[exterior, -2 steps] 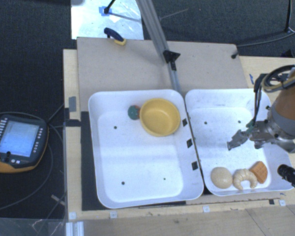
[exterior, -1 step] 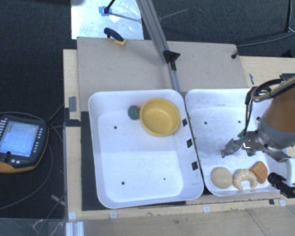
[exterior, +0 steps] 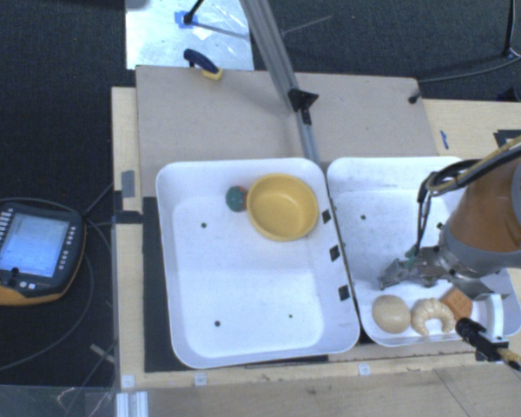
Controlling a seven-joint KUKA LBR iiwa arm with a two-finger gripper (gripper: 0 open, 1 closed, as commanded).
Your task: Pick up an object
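My gripper [exterior: 398,274] low in the right bin [exterior: 373,181].
Jaw state: I cannot tell; bun [exterior: 391,314] and croissant [exterior: 432,316] near the front edge.

Orange-brown piece [exterior: 458,301] half hidden under the arm [exterior: 491,224].
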